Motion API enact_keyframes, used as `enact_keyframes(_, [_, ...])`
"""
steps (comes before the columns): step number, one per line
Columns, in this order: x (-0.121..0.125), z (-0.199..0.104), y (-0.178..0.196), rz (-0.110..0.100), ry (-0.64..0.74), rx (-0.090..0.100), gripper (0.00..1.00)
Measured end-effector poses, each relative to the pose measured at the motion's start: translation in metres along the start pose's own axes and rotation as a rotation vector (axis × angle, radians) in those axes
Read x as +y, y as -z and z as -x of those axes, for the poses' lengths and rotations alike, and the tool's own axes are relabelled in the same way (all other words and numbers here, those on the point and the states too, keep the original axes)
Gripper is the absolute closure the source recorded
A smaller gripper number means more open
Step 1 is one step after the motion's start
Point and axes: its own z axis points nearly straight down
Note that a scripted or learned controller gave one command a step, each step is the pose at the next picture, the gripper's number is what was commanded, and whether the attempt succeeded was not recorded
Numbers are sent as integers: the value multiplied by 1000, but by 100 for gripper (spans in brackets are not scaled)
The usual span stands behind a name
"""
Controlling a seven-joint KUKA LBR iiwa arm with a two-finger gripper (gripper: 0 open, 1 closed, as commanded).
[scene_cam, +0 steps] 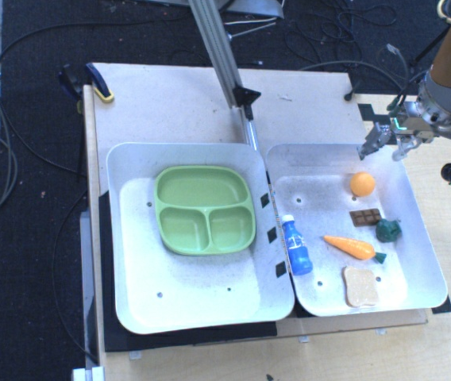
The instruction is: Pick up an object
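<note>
My gripper [387, 146] hangs above the far right edge of the right bin [321, 169], fingers spread open with nothing between them. Just below and left of it lies an orange ball [362, 184]. Further toward the front are a brown chocolate bar [365, 217], a dark green lump [388, 230], a toy carrot [351, 248], a slice of bread [361, 286] and a blue bottle [295, 245] lying along the bin's left wall.
The left bin [130, 292] holds a green divided plate [206, 209]. A slanted metal pole [221, 50] rises from between the bins at the back. Cables cover the dark floor behind the bench.
</note>
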Motion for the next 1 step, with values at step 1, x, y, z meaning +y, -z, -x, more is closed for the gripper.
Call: enact_keyframes(1, [1, 0, 2, 4, 1, -1, 0])
